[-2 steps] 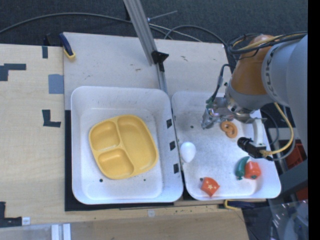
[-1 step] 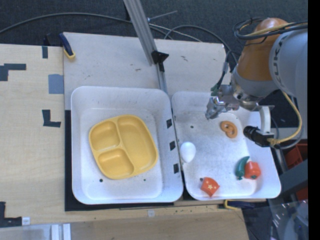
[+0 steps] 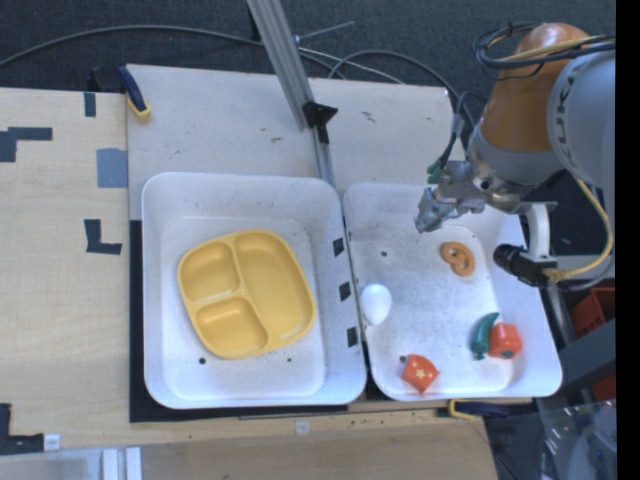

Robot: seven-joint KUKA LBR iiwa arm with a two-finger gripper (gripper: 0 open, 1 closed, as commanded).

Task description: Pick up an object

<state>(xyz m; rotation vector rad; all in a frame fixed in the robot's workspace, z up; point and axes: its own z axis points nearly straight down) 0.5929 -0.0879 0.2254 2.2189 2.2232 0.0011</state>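
Nearest the front rim of the right bin [image 3: 520,383] lies an orange-red block with pale specks [image 3: 420,372]. A little right of it, in the bin's near right corner, sits a red piece with a green top, like a toy pepper or strawberry [image 3: 496,338]. Toward the bin's left wall rests a white egg-shaped object [image 3: 376,303]. Further back, near the middle right, lies a small tan pretzel-shaped piece [image 3: 458,258].

The left bin [image 3: 160,298] carries a yellow divided tray [image 3: 246,293] with three compartments, turned at a slant.

My jaws [image 3: 434,214] hang over the far part of the right bin, just behind and left of the pretzel piece, apart from it. Nothing shows between them, and whether they are parted or closed I cannot tell from this angle. My grey wrist and orange band [image 3: 525,88] reach in from the right.

Beyond the bins the bench [image 3: 220,118] shows a slanted metal rail [image 3: 285,53], with a blue-and-yellow clamp [image 3: 134,93] at its far left corner.
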